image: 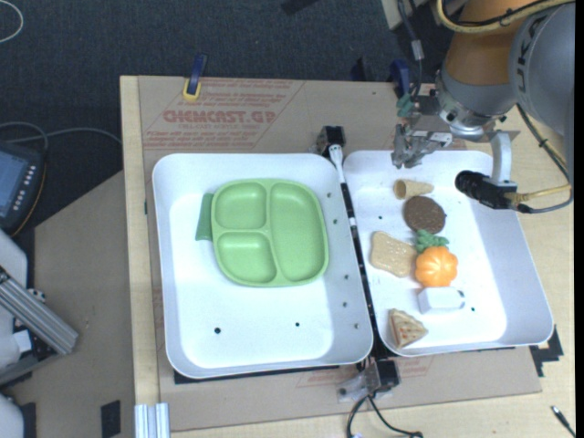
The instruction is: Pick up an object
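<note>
A green divided plate (270,231) lies in the left white bin (182,308). A yellow clamp (192,87) sits beyond that bin. A small screen (16,185) lies left of it.

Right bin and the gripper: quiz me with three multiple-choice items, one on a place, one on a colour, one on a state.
1. Where does the green divided tray lie?
A. in the left bin
B. in the right bin
C. on the cardboard outside the bins

2. What colour is the round fruit-like toy in the right bin?
A. blue
B. orange
C. white

3. Where is the gripper?
A. over the tray
B. over the right bin's far edge, near the cone-shaped piece
C. beyond the left bin's left rim

Answers: A, the tray sits on the left bin floor; B, it is orange with a green top; B, it hangs above that edge, holding nothing visible.
</note>
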`<act>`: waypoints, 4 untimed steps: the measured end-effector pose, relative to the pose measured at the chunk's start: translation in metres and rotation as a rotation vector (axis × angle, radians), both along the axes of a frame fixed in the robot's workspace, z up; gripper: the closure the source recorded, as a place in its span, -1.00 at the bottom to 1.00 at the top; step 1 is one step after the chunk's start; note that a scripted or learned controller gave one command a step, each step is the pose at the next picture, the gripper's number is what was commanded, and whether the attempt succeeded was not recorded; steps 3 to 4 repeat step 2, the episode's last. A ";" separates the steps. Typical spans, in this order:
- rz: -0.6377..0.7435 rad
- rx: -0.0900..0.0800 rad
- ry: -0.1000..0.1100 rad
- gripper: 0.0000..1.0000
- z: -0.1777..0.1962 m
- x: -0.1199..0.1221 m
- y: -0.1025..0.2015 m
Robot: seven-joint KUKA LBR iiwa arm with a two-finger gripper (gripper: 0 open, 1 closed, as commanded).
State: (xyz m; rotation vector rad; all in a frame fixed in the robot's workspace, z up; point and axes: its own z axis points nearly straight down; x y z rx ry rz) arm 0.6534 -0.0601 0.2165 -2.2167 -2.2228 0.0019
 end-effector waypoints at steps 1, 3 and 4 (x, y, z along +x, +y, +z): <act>-0.003 -0.001 -0.001 1.00 -0.001 -0.004 -0.002; -0.003 -0.001 -0.003 1.00 0.010 -0.011 -0.012; -0.003 -0.001 -0.003 1.00 0.010 -0.011 -0.012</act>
